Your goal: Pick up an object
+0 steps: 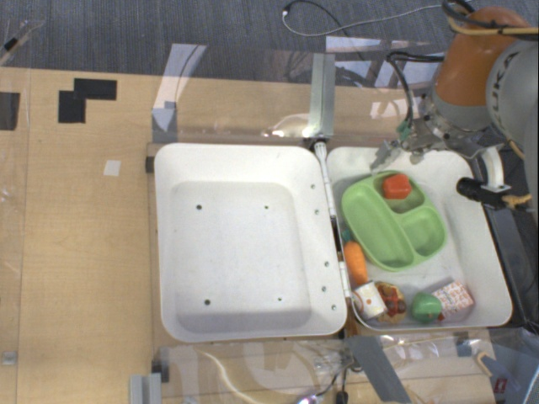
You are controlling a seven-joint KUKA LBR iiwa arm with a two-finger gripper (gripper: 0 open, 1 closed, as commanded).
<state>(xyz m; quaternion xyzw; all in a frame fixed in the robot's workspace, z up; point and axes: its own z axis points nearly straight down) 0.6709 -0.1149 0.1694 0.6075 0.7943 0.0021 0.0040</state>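
Observation:
The right bin (pixel 480 251) holds a green divided tray (pixel 396 230) with a red-orange object (pixel 397 186) in its top compartment. An orange carrot-like piece (pixel 357 263) lies at the bin's left wall. Along the front sit a small can (pixel 369 300), a snack packet (pixel 392 297), a green round object (pixel 426 307) and a red-and-white packet (pixel 456 297). My gripper (pixel 401 146) hangs over the back of the right bin, just above and behind the red-orange object. Its fingers look spread, with nothing between them.
The left bin (pixel 240 242) lies beside the right one, split off by a metal divider (pixel 330 217). A vertical metal post (pixel 321 99) rises behind the bins. Cables (pixel 337 23) run across the back. The arm's orange band (pixel 472 66) fills the upper right.

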